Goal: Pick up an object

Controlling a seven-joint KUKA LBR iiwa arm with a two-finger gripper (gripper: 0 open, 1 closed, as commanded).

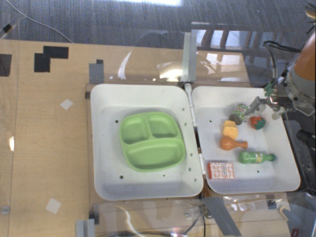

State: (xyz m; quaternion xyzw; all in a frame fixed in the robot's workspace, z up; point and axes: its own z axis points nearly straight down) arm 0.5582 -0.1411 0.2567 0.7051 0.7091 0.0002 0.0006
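The right bin [284,147] holds several small toy items. These are a green can [240,112], a red and green fruit [257,123], a yellow piece [230,129], an orange drumstick [232,143], a green bottle [256,157] and a red and white box [220,170]. My gripper [265,107] hangs over the bin's far right part, just above the red fruit and to the right of the can. Its fingers stand apart with nothing between them.
The left bin [103,132] carries a green divided plate [152,141]. A metal post [188,58] rises behind the seam between the bins. Cables [272,53] trail at the far right near the arm.
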